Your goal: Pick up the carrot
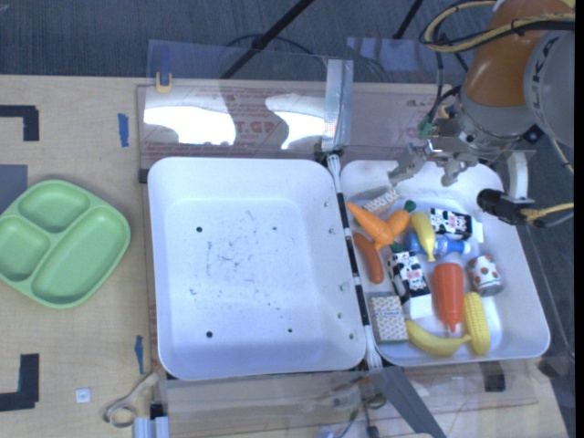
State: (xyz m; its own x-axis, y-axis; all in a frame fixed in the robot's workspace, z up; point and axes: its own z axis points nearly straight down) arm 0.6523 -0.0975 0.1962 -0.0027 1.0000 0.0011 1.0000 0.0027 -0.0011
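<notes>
Overhead view of the desk with 2 white bins. The carrot (378, 223) — orange, tapered, probably a light, rigid, smooth plastic toy — lies in the right bin (534, 322) near its left wall, touching neighbouring toy foods. The hand (427, 162) hovers above the bin's far end, fingers apart, holding nothing. Judged best grip — across the thicker middle, where taper causes least slip.

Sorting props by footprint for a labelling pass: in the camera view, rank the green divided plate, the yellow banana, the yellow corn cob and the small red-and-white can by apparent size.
1. Green divided plate, clearly largest.
2. Yellow banana.
3. Yellow corn cob; close to the banana, so that order is unsure.
4. Small red-and-white can, smallest.
</notes>
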